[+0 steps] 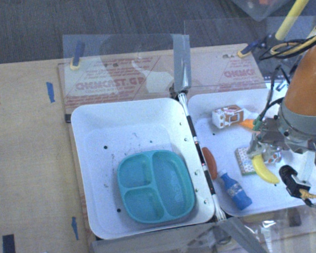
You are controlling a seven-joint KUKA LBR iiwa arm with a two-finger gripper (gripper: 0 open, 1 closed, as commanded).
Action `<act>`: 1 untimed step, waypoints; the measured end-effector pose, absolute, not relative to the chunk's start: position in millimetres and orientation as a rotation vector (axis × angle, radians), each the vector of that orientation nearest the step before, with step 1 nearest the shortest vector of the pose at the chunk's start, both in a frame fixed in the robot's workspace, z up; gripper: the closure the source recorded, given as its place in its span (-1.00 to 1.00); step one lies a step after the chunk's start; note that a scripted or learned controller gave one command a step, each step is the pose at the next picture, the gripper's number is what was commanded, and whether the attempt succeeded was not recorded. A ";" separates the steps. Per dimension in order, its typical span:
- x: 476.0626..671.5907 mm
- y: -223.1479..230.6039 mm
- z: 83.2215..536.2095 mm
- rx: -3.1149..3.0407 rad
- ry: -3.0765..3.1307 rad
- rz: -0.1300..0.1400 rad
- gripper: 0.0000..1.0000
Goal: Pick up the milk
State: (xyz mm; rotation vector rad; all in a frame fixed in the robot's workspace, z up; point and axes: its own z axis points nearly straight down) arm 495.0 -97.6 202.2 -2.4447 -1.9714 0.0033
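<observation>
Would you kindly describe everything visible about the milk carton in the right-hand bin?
The milk carton is a small box, mostly white with orange-brown print on its sides, apparently cardboard or a toy. It lies tipped on its side rather than standing, long axis roughly left to right, on the floor of the right bin near the far wall. A small orange item lies against its right end. Nothing grips it; the pincer sits nearer the camera, apart from it, over the banana.

The grey arm point(307, 102) reaches in from the right, claw point(264, 147) pointing down.
</observation>
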 end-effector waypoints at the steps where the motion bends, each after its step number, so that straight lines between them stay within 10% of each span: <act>1: 526.5 -85.9 184.0 -2.357 -2.080 0.000 1.00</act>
